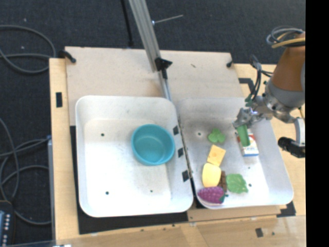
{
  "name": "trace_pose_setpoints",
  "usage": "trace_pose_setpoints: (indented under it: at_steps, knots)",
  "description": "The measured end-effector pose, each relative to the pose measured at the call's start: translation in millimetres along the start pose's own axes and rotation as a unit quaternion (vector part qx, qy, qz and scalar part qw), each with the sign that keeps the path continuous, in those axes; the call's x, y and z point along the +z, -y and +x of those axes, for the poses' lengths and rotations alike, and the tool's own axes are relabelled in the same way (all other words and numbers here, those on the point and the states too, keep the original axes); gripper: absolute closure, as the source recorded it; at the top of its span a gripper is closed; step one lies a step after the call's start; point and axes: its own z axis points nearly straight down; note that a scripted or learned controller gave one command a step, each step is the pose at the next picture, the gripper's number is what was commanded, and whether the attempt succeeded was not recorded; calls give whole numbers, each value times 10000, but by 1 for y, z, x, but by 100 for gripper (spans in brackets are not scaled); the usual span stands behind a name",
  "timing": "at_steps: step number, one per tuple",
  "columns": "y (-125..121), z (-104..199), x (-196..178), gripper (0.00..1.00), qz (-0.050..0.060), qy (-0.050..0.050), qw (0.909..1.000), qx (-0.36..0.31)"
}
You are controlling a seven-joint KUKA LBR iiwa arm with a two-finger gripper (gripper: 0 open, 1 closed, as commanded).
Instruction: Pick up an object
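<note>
The right bin (pixel 267 184) holds several small things: a green leafy piece (pixel 216 136), a yellow cheese wedge (pixel 216 155), a pale yellow block (pixel 211 175), a purple grape bunch (pixel 211 194), a second green piece (pixel 236 183) and a small carton with red, green and white faces (pixel 248 140). My gripper (pixel 245 118) hangs over the upper right of that bin, just above the carton's far end. The left bin (pixel 97 189) holds a teal bowl (pixel 152 144).
A slanted metal pole (pixel 149 40) rises from the bench behind the bins' shared edge. Black clips (pixel 181 152) sit along the divide between the bins. Cables lie on the dark floor at the left.
</note>
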Motion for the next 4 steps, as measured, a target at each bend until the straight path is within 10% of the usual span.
trace_pose_setpoints:
  at_steps: [2,4]
  knots:
    - [0,5,-65,100,18,-5,10000,-11]
    - [-7,106,-65,100,39,-8,10000,-15]
